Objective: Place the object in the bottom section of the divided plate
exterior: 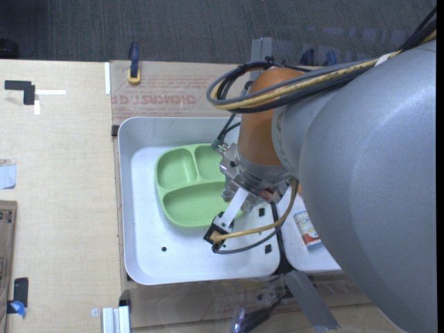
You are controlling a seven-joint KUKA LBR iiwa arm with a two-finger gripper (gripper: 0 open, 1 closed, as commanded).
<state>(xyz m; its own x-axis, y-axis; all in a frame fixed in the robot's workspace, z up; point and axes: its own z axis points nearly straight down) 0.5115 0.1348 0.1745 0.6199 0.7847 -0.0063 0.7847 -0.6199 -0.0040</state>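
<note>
A pale green divided plate lies flat in the left white bin, its two small sections toward the far side, its large bottom section nearer, and its right edge hidden.

Light wood counter with a blue-handled clamp at the top edge of a cardboard sheet. A black bracket sits far left, plus what's maybe a small packet on the right.
</note>
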